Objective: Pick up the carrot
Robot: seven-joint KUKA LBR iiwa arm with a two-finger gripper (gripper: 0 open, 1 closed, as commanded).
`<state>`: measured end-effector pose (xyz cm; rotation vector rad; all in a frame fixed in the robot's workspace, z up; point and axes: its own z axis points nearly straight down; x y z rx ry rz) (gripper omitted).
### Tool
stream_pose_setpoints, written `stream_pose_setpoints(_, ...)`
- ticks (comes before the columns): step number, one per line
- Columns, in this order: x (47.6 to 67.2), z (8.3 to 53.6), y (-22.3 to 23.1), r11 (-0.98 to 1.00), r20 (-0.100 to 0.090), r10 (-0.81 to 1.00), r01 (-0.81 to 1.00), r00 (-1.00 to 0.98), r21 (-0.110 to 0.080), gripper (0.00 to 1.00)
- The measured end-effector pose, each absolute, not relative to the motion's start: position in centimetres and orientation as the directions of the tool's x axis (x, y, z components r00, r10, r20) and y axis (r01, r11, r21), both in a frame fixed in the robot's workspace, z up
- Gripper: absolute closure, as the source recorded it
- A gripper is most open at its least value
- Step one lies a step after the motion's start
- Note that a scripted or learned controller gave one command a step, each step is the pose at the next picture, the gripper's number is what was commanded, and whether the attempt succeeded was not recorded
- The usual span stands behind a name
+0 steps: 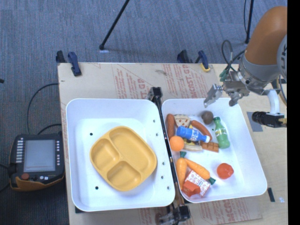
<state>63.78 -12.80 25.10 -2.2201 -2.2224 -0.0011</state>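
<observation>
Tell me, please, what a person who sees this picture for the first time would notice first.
Probably the yellow divided plate, alone in the left bin. Next, the heap of toy food in the right bin: two carrots near its front, a blue bottle, a tomato. The pincer hangs open above that bin's far edge, holding nothing.

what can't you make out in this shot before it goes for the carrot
- Carrots: two orange ones lie in the right bin; the red carton covers their lower ends.
- Flat snacks under the blue bottle: mostly covered, kind unclear.
- Small dark round item: too small to identify.
- Arm: upper part cut off by the right edge.
- Gripper: above the bin's top edge, holding nothing.
</observation>
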Motion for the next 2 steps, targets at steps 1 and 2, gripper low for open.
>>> stream_pose_setpoints(1, 56.2, 20.6, -5.7, 0.004, 0.002, 1.0, 1.0, -0.004, -0.004, 0.0)
stream_pose_setpoints(2, 54.2, 8.6, -8.3, 0.221, 0.002, 0.975, 0.975, -0.221, -0.004, 0.0)
